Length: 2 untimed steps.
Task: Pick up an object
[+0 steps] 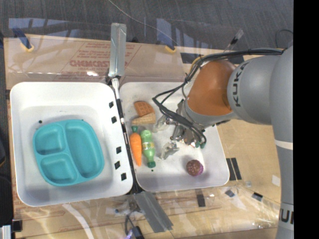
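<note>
I'm working in the right bin (219,176), taking the green bottle (148,147) as my reference point. The gripper (172,147) is hanging just to the right of the bottle, low over the bin floor, with the orange band (212,86) and wrist up and to the right of it. The fingers are looking slightly parted, and I'm seeing nothing between them — no grasp yet, as far as I can judge.

Candidates, all relative to the bottle: the carrot (136,148) is lying touching its left side, pressed near the bin wall. The waffle piece (143,112) is sitting just above it. The purple ball (195,168) is lying to the lower right, well apart from everything.

My read: the bottle is the nearest target, but it's packed against the carrot, so a finger coming down on the left side risks landing on the carrot or wedging between the two. If I'm going for it, I'm aligning the jaws across its short axis and centring on the body, not the cap end.

The ball is the cleaner option — free on all sides — though it's round and likely to roll out from a shallow pinch, so I'm wanting the fingers low and straddling its middle before closing.

The teal tray (67,151) is sitting in the left bin (25,98), far left of the bottle, out of play.
</note>
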Available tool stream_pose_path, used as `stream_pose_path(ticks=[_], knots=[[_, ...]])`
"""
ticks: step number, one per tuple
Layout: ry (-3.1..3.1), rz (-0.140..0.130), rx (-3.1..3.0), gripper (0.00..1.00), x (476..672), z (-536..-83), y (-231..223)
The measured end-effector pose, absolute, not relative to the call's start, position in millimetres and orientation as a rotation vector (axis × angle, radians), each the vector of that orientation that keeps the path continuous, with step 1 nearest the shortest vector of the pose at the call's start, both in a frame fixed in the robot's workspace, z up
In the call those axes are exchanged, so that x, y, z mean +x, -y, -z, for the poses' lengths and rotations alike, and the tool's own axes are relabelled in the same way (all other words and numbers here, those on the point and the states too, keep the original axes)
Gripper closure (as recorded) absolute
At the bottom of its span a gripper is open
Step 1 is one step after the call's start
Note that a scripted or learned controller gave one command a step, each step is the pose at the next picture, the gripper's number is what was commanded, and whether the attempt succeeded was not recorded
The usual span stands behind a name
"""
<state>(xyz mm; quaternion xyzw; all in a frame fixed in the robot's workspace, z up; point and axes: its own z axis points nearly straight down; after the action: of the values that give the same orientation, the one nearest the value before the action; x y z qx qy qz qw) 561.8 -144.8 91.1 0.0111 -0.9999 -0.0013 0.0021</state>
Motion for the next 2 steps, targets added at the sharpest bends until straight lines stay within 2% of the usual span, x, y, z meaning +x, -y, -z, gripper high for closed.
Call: stream_pose_path(ticks=[1, 2], knots=[[3.102, -0.001, -0.523, 0.0, 597.5, -93, 165], [2.912, 0.0, -1.188, 0.0, 646.3, -93, 189]])
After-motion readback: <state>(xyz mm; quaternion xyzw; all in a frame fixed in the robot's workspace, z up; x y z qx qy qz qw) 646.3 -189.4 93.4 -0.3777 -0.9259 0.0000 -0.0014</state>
